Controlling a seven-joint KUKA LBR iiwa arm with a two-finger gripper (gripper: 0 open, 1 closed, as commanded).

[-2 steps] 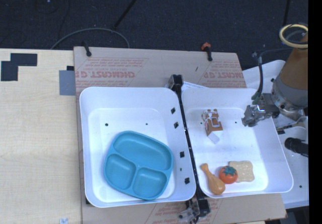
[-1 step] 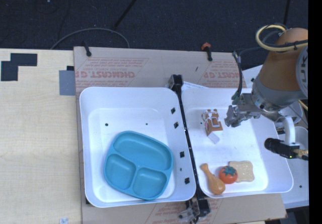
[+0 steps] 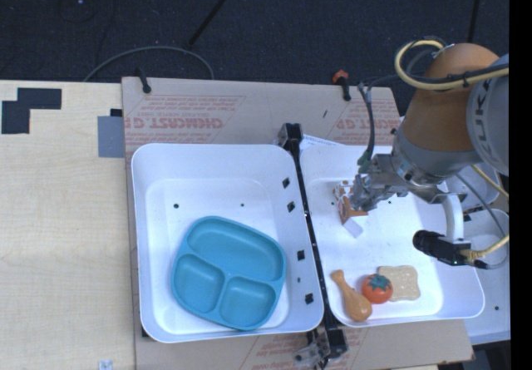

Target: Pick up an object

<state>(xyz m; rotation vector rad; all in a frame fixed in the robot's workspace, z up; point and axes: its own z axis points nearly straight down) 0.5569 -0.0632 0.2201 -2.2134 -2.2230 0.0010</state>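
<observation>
My gripper (image 3: 352, 204) is low in the right bin (image 3: 465, 303), near that bin's upper left part. A small orange-brown piece (image 3: 347, 209) and a small white bit (image 3: 354, 229) sit right at its tip; whether either is held is unclear. Along the bin's front edge lie a tan toy drumstick (image 3: 353, 298), a red toy tomato (image 3: 376, 288) and a slice of toy toast (image 3: 402, 281), all apart from the gripper.
A blue divided plate (image 3: 229, 272) lies in the left bin (image 3: 150, 194). A black divider rail (image 3: 301, 219) runs between the bins. A black fitting with cables (image 3: 439, 247) hangs over the right bin's right side.
</observation>
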